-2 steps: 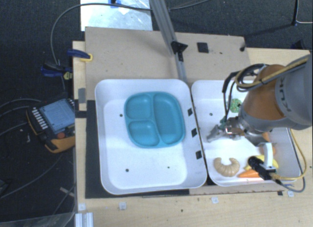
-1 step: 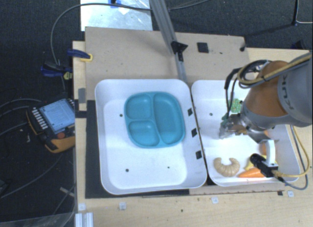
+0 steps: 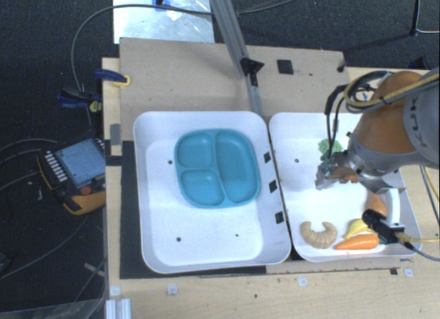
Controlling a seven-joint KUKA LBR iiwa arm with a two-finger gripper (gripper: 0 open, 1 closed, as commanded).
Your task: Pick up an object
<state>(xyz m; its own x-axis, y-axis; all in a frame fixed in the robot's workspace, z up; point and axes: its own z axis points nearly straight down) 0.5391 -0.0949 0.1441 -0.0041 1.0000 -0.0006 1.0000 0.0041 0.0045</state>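
In the right bin (image 3: pixel 297 194), my gripper (image 3: pixel 326 177) hangs low over the bin's middle, at the end of the grey and orange arm. A small green leafy piece (image 3: pixel 328 147) lies just behind the gripper, close to the wrist. Along the bin's front edge lie a tan croissant-shaped piece (image 3: pixel 320 234), a yellow piece (image 3: pixel 355 227) and an orange carrot (image 3: pixel 357 243). All three sit well in front of the gripper and apart from it. An orange-brown piece (image 3: pixel 375 204) shows partly under the arm.
The left bin (image 3: pixel 206 242) holds a blue divided plate (image 3: pixel 216 167). A grey pole (image 3: pixel 230 25) slants over the bench behind the bins. Cables and a small device (image 3: pixel 74 166) lie on the floor to the left.
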